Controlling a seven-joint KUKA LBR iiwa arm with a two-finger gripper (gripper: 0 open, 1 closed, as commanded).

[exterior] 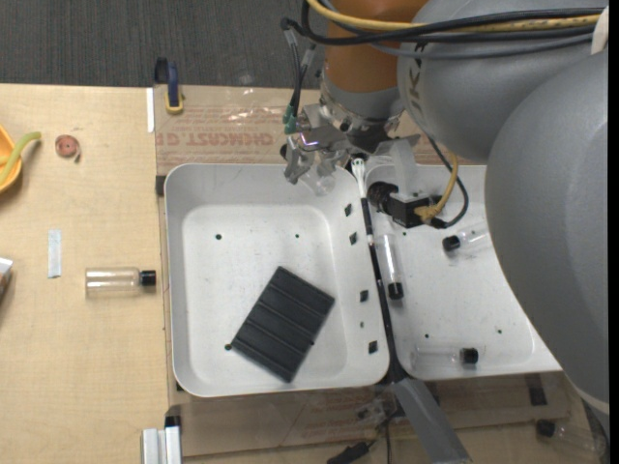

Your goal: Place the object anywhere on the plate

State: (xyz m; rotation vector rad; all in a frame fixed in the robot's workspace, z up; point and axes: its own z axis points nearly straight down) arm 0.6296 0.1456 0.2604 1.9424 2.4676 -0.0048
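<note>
Item: dark ribbed plate [283, 322], lower centre of frame, in left bin [193, 201]; long axis runs lower-left to upper-right. Gripper [311, 167] at bin's upper rim, directly above it in frame; jaw state cannot be told.

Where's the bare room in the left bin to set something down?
In the left bin, the floor is bare along the left wall and across the far half, between the dark ridged plate and the gripper. The near right corner, between plate and divider, is tight. The far right corner is crowded by the gripper.
</note>
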